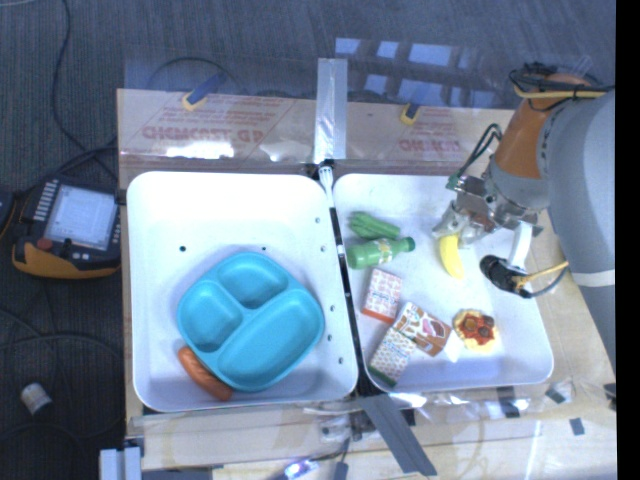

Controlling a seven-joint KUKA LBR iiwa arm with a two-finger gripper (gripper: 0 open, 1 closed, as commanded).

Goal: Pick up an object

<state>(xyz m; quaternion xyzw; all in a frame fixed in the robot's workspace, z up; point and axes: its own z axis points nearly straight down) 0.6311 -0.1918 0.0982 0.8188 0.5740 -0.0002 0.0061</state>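
white bins full, nothing lifted yet

turquoise is the loudest colour on the left: a divided blue plate (pixel 250 320) lies in the left bin (pixel 160 218), with an orange sausage-shaped toy (pixel 203 372) tucked under its lower left edge. the rest of that bin is bare white.

across the divider, the right bin (pixel 540 363) carries the clutter. near its left wall a green vegetable toy (pixel 374 226) lies just above a green bottle (pixel 377 251), the two nearly touching. below them come a small patterned box (pixel 383 294), then a checked packet (pixel 393 352) and a picture packet (pixel 422 330) overlapping one another, and further right a round red-and-yellow food toy (pixel 475 329). everything here rests flat on the bin floor.

as for progress, the pick seems to be at the approach or closing step, not beyond it: no object is clear of the bin. the likely target is the yellow banana (pixel 452 255), lying near the upper right of the right bin, pointing roughly up and down.

the gripper (pixel 471 218) hangs low directly over the banana's upper end, touching it or very close, the grey arm and its orange band rising off to the right. whether its jaws are spread or closed i cannot tell; the wrist body and cabling mask them from this slanted view, so a hold on the banana cannot be claimed. lifting is all still to do.
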